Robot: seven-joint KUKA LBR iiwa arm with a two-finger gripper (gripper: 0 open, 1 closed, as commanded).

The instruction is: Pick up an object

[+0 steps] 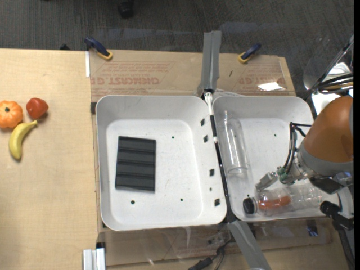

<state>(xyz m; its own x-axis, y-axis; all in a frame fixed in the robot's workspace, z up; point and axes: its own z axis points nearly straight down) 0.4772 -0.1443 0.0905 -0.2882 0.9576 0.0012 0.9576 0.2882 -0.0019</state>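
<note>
Two shallow white bins sit side by side; the right bin (281, 114) serves as the landmark for all positions below.

1. Near edge of the right bin: one clear plastic bottle (278, 201) with a dark cap and reddish contents lies on its side, cap pointing toward the divider.
2. Directly above the bottle's far side: the gripper (275, 178) hangs low under the arm (332, 139), just beside or touching the bottle. Whether the end effector is open, closed, or gripping cannot be told; glare and clutter obscure it.
3. Left portion of the right bin, farther back: one clear tube-like container (233, 145) lies lengthwise, apart from the gripper.
4. Left of the right bin: the left bin (107, 151) holds one black ribbed block (135, 163).
5. Well to the left of both bins, on the wooden table (45, 207): one banana (19, 139), one orange fruit (9, 114), one red fruit (37, 107).

Step in hand, as judged: final approach to the bottle, the probable pick target. The next move calls for a centred closure across the bottle's body, then a vertical lift; a round, smooth surface may roll or slip.
</note>
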